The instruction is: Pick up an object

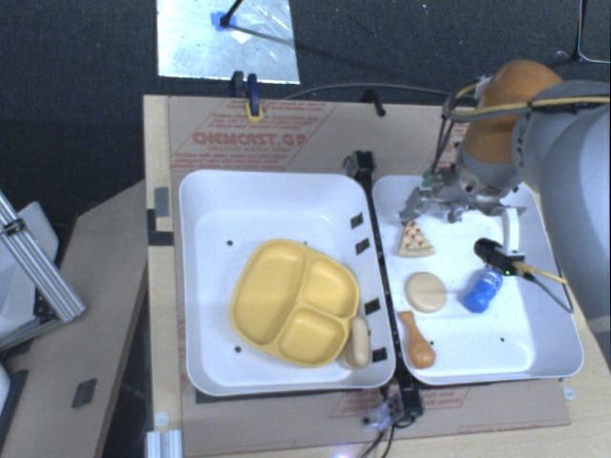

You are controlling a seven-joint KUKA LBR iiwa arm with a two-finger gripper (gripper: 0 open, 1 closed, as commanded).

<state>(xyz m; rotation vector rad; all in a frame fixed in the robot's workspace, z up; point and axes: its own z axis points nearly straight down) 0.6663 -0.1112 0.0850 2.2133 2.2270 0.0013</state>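
Your claw (434,205) hangs over the right bin (549,351), top left corner, just above the pizza slice (415,240). Can't tell how far it's open or if it grips anything. The slice lies flat near the bin's left wall; probably light, stiff plastic, thin. Pinch it across the side edges, low.

claw (434,208) above pizza slice (415,240) | yellow tray (296,301) in left bin (277,194)

Floor: dark carpet (76,55) around the bench.
Bench: pale wooden top (105,322), a printed cardboard sheet (250,136) lying on it.
Far side: shiny foil square (225,25) on the carpet.
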